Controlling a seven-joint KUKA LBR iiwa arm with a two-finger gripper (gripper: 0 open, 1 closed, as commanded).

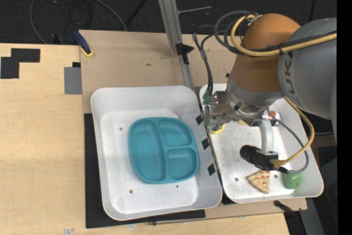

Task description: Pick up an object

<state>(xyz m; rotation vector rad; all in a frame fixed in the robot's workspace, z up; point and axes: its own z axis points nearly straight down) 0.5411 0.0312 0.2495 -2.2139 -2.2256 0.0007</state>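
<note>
My gripper (215,117) hangs low over the near-left part of the right bin (308,187), largely hidden under the orange-banded wrist. A small yellow object (218,129) peeks out just below it; whether they touch cannot be made out. A pizza-slice toy (259,180) lies at the bin's front. Next to it, in the front right corner, is a green object (294,179). Behind the arm, a red and white item (271,116) shows on the bin floor.
The left bin (110,113) holds a teal divided plate (163,148) at its middle. An upright aluminium post (168,14) stands behind the bins. The arm's bulk covers the back half of the right bin.
</note>
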